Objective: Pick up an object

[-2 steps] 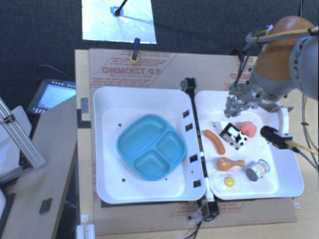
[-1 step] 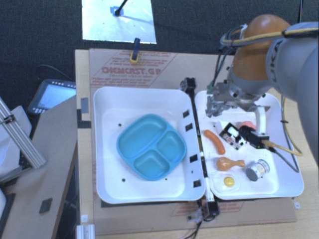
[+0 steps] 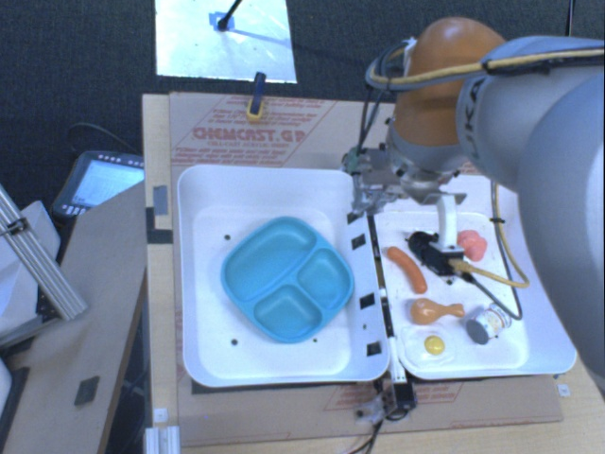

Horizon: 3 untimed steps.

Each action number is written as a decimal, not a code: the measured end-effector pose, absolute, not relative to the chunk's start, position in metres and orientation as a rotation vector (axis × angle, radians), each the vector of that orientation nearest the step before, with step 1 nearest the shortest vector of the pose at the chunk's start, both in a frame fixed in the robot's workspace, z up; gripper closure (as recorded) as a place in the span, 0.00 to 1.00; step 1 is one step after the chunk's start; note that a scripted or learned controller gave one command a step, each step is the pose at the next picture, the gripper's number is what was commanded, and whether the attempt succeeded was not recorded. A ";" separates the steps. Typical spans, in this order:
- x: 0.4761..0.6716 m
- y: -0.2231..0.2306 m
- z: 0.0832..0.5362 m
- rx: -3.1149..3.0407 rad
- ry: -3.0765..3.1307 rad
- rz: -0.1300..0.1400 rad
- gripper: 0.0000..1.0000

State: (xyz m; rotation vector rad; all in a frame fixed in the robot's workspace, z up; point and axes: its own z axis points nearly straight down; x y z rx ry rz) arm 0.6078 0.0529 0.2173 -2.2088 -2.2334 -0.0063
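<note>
The right bin [image 3: 544, 343] holds an orange-red toy sausage [image 3: 408, 268], a pink lump [image 3: 474, 245], an orange toy drumstick [image 3: 431, 309], a toy fried egg [image 3: 434, 345] and a small grey can [image 3: 486, 324] lying on its side. My gripper [image 3: 366, 204] hangs at the back of the strip between the two bins, above and to the left of the sausage and apart from it. Nothing shows in its grasp. The arm's bulk hides the far right part of the right bin.
A blue divided plate [image 3: 286, 278] lies in the middle of the left bin [image 3: 192, 282]. A tablet [image 3: 95, 184] and a metal rail [image 3: 38, 263] lie on the side bench to the left. A yellow clip [image 3: 256, 108] sits on the cardboard behind the bins.
</note>
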 end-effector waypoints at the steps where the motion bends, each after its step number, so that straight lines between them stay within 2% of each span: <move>1: 0.624 0.103 0.233 -2.211 -2.233 -0.008 1.00; 2: 0.625 0.111 0.225 -2.215 -2.229 -0.001 1.00; 3: 0.625 0.111 0.225 -2.215 -2.229 0.000 0.00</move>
